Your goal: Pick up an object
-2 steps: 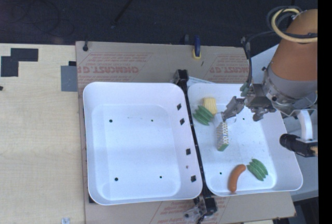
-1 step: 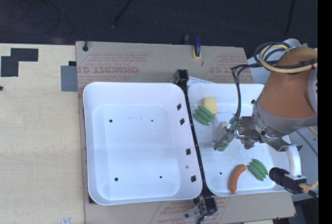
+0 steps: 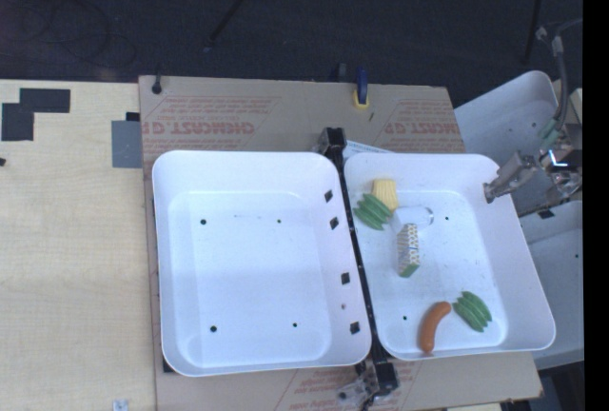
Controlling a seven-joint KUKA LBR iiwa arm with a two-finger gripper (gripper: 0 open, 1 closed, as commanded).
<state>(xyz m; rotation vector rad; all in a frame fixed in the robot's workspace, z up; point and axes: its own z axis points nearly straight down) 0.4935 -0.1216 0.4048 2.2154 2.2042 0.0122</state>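
The right bin holds several small objects. A yellow piece lies at the back left, with a green pod beside it. A small white object sits just right of them. Near the middle lies a pale patterned block. At the front are an orange sausage and a second green pod. My gripper hangs over the bin's right rim at the back, well apart from all of the objects.
The left bin stands beside the right one, joined by a black divider with clips. Both rest on a cardboard sheet on the wooden bench. The arm's grey links reach in at the right edge.
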